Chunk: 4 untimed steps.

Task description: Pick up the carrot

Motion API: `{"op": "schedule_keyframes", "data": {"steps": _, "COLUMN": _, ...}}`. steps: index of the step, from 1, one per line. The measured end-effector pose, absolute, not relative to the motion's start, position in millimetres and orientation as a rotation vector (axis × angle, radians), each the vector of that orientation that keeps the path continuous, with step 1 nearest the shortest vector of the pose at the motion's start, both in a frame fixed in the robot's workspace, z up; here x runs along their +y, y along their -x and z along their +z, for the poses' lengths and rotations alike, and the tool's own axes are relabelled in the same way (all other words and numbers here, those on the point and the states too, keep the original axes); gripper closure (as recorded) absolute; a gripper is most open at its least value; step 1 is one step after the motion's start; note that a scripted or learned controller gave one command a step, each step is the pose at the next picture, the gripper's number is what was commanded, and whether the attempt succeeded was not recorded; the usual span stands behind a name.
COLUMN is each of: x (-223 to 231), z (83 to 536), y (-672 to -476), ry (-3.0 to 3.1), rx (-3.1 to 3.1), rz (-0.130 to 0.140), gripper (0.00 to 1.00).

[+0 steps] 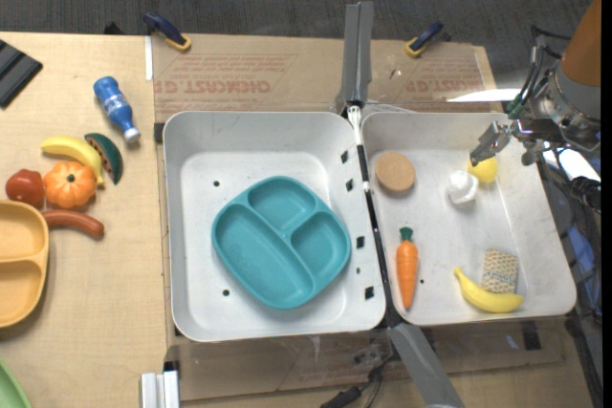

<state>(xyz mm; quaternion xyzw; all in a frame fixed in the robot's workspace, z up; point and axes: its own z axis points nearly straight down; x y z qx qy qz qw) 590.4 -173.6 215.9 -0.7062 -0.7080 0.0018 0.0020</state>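
Observation:
The carrot [406,268], orange with a green top, lies lengthwise in the right bin [545,234], close to that bin's left wall and near its front. My gripper [505,144] hangs at the bin's far right corner, just above a small yellow lemon [486,170]. It is well away from the carrot, which lies on the bin floor with nothing touching it.
The right bin also holds a round tan biscuit [394,173], a white lump [463,189], a banana [486,294] and a speckled block [500,269]. A teal divided plate [280,241] fills the left bin. Toy food and a blue bottle [117,108] lie on the bench at left.

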Motion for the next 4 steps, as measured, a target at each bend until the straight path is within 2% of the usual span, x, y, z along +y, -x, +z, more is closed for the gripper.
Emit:
{"op": "schedule_keyframes", "data": {"steps": 1, "x": -115.1, "z": 229.6, "y": -643.1, "ry": 2.043, "rx": -2.384, "rz": 0.004, "gripper": 0.0}}
{"op": "schedule_keyframes", "data": {"steps": 2, "x": -148.5, "z": 117.5, "y": -572.0, "ry": 1.875, "rx": -2.515, "rz": 0.003, "gripper": 0.0}}
{"op": "schedule_keyframes", "data": {"steps": 3, "x": -82.2, "z": 189.2, "y": -527.0, "ry": 1.81, "rx": -2.562, "rz": 0.003, "gripper": 0.0}}
{"op": "schedule_keyframes", "data": {"steps": 4, "x": -108.8, "z": 94.4, "y": -486.3, "ry": 1.93, "rx": -2.47, "rz": 0.005, "gripper": 0.0}}
